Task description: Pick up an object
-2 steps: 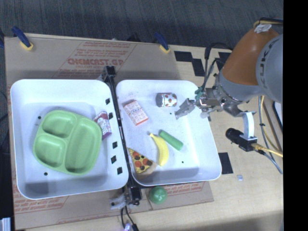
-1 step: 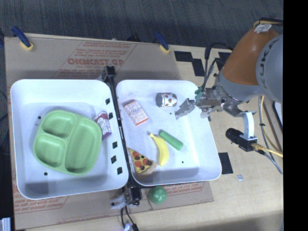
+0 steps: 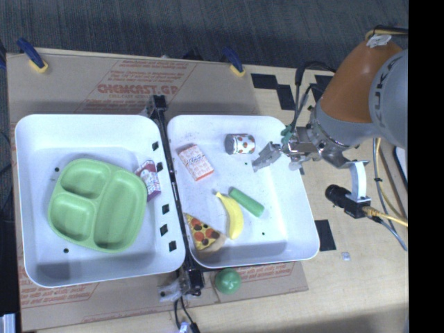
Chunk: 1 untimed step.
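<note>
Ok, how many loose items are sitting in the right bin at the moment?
5. A small can at the back, a red card packet back-left, a green cylinder mid-bin, a banana beside it, a pizza slice front-left. Nothing looks hidden.

Divided tray (image 3: 97,203) in left bin (image 3: 35,134); banana (image 3: 233,216), can (image 3: 240,144) in right bin (image 3: 302,217).

Single fixed overhead camera, slanted view of the bench.

We look down from above at a moderate distance, wide enough to take in both shallow white plastic bins: the left one (image 3: 41,134) and the right one (image 3: 295,193), side by side on the printed brown cardboard sheet (image 3: 139,82). The grey arm with the orange band (image 3: 361,96) enters from the frame's right; dark carpeted floor (image 3: 173,12) lies along the top.
</note>
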Available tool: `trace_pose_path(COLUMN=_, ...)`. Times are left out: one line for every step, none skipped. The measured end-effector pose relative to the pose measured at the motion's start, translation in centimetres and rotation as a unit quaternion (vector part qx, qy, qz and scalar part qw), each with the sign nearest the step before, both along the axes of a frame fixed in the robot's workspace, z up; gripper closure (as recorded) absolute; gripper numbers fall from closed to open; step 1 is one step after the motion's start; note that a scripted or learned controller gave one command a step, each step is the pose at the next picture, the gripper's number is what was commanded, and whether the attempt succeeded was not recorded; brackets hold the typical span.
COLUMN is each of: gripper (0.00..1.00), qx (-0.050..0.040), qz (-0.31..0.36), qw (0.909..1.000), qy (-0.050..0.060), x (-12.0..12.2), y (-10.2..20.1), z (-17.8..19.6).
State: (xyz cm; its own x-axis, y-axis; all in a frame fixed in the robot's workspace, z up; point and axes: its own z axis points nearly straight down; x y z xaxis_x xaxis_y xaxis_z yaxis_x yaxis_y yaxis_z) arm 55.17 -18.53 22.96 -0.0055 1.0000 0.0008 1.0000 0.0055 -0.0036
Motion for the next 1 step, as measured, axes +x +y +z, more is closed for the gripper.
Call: trace_pose_path(gripper=0.00, qx=0.0000, qz=0.000, qw=1.0000, qy=0.000, x=0.00, y=0.00, z=0.00)
